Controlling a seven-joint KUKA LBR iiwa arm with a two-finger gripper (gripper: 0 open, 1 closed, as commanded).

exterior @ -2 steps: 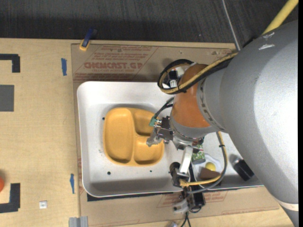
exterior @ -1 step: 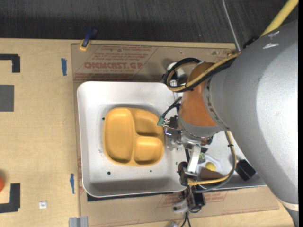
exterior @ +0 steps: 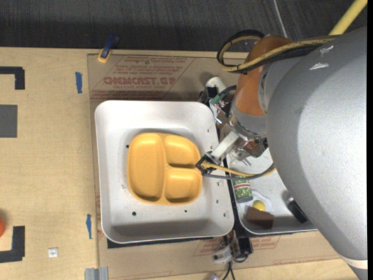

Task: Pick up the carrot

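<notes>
Grey robot arm's gripper (exterior: 247, 149) hangs low over the left edge of the right shallow white bin (exterior: 275, 228), presumably searching there; whether it is open or holding anything cannot be told.

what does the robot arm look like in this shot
The arm is a big, smooth, rounded grey shell. An orange band sits above the wrist, with black and yellow cables looping over it. A thicker yellow hose runs off toward the top right. The tool below the band is a cluster of silver and dark metal parts.
</notes>
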